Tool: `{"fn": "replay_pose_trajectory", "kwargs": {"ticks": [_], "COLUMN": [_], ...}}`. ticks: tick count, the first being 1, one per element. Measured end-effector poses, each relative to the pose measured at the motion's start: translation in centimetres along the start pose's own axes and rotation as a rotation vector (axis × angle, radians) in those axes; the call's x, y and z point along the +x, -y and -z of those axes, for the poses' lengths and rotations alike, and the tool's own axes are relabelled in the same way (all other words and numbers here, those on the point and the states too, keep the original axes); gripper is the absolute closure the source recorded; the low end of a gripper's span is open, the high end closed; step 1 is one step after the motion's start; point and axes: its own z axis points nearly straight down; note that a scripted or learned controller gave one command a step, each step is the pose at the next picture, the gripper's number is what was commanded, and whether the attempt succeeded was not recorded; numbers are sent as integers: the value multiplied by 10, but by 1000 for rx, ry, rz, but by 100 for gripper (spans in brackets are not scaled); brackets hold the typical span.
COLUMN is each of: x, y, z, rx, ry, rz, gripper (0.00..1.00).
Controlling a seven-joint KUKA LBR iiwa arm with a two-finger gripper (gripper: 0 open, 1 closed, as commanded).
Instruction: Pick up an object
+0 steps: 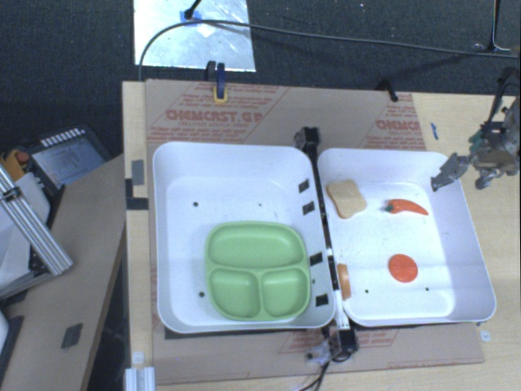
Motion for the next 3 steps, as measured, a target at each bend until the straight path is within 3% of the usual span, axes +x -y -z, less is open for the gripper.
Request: {"fn": "replay_pose_trajectory", "kwargs": {"ticks": [1,3], "x": [1,3], "y": [-2,1], "z": [7,-118], "rx": [-11,-6], "ry": [2,1], "rz": [3,1], "gripper": [0,0]}}
